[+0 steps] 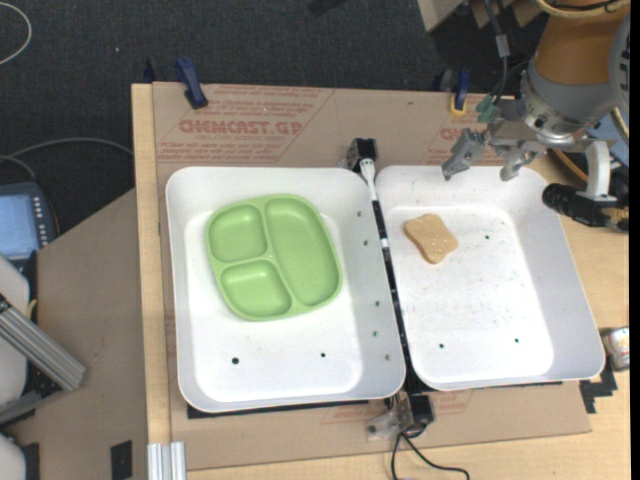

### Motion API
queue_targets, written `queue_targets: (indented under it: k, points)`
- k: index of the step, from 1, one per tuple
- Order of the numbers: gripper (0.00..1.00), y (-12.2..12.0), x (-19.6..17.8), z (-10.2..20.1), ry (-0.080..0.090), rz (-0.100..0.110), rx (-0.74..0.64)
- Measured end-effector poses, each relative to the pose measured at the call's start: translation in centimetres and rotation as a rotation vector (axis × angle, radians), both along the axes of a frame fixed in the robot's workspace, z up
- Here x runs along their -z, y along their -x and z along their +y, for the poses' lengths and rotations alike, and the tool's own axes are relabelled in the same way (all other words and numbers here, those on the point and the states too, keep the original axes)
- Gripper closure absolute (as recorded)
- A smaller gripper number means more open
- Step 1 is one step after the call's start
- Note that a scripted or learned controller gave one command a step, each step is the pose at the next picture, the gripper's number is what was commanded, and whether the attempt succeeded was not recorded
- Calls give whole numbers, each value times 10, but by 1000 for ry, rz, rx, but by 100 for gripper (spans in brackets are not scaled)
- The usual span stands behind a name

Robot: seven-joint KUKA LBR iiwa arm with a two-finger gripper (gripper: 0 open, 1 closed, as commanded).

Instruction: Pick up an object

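The gripper was observed above the far rim of the right bin, its two fingers spread well apart and nothing held between them. The one pickable object, a tan bread-like slice, lay flat in the far-left part of that bin, well apart from the gripper and near the divider; a green sectioned plate was noted in the left bin. A miss was judged likely if the descent were made off-centre, since so low and flat a slice could be pushed aside or slid over by the fingertips rather than enclosed.
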State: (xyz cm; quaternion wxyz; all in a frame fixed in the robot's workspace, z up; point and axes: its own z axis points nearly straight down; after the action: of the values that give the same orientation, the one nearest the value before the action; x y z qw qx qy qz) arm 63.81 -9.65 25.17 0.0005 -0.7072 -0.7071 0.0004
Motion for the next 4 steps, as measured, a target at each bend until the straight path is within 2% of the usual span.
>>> queue_targets:
  k: [1, 2, 3, 4]
  points:
    - [0, 43, 175, -10, -2, 8, 3]
    - [100, 39, 156, -10, 1, -6, 2]
    - [100, 73, 61, 77, -3, -8, -8]
    - [100, 107, -65, 113, -2, -15, -6]
